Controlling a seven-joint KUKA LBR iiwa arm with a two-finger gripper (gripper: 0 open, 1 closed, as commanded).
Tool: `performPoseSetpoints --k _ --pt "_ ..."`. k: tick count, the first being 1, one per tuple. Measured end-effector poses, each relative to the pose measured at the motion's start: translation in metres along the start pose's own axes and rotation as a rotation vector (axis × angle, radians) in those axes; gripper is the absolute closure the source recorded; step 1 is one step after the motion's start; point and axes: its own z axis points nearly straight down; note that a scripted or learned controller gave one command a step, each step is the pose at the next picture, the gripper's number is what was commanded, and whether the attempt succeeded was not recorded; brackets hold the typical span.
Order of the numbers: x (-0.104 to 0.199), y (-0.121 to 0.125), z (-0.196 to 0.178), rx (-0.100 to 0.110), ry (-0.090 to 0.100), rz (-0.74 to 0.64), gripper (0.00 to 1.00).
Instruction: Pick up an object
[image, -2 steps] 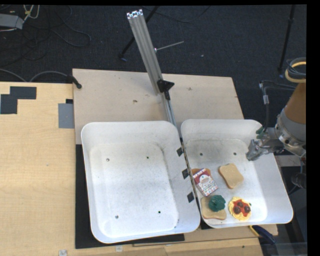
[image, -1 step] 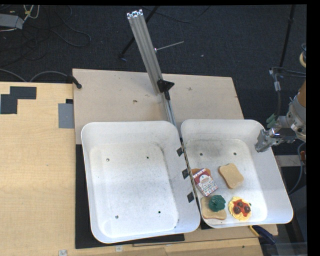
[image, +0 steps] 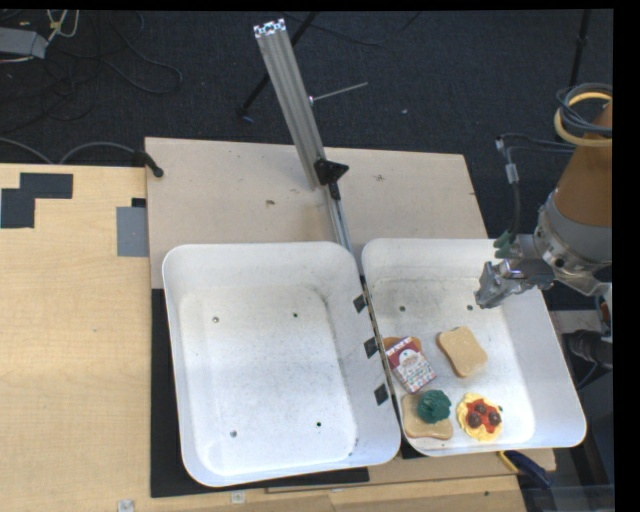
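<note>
Standing on a plywood bench (image: 240, 190), two white bins (image: 200, 290) over dark carpet (image: 150, 90)

Both bins (image: 265, 270) were white with dark speckling. Below the grey gripper (image: 492, 290): tan bread slice (image: 462, 351), red-and-white packet (image: 410, 364), green piece (image: 434, 405), yellow item with red spots (image: 481, 416).

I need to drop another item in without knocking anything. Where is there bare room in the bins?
The left bin is bare across its floor. In the right bin, the far half is free up to the gripper. Its near end is crowded: bread slice, red-and-white packet, green piece, pizza toy.
</note>
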Motion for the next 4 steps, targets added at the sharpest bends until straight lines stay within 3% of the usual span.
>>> performPoseSetpoints --k 2,4 --pt "0.094 -0.003 0.016 0.002 0.0 0.001 1.0" --pt "0.212 -0.001 0.029 0.004 -0.001 0.0 1.0"
